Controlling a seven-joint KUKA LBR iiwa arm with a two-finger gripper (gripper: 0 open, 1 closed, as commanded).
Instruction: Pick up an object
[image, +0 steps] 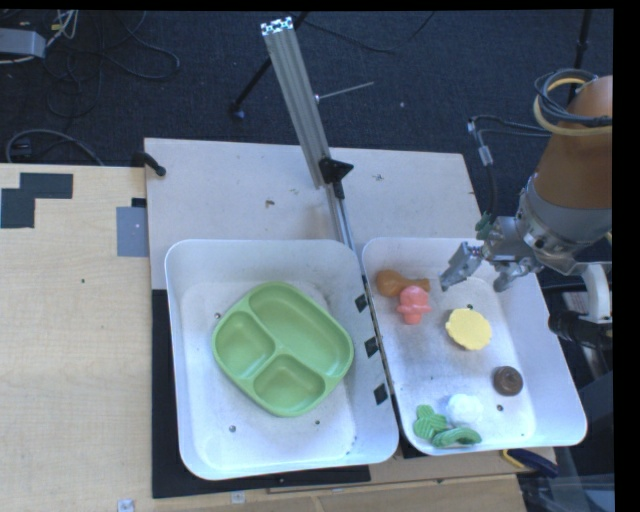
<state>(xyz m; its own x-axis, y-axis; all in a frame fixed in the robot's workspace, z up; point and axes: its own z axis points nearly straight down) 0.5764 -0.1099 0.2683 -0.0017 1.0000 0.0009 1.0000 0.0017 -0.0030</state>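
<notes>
The right bin (560, 395) holds several small objects: an orange-brown piece (389, 282), a pink toy (412, 304), a yellow round piece (468, 329), a brown disc (507, 380), a white lump (464, 407) and a green piece (440, 430). My gripper (484, 273) hangs over the bin's far right part, above and to the right of the pink toy, with its two fingers spread apart. Nothing sits between the fingers.
The left bin (190, 380) holds a green divided plate (283, 346). A slanted metal rail (305, 105) runs from the top down to the divider between the bins. Black clips (366, 325) sit along that divider.
</notes>
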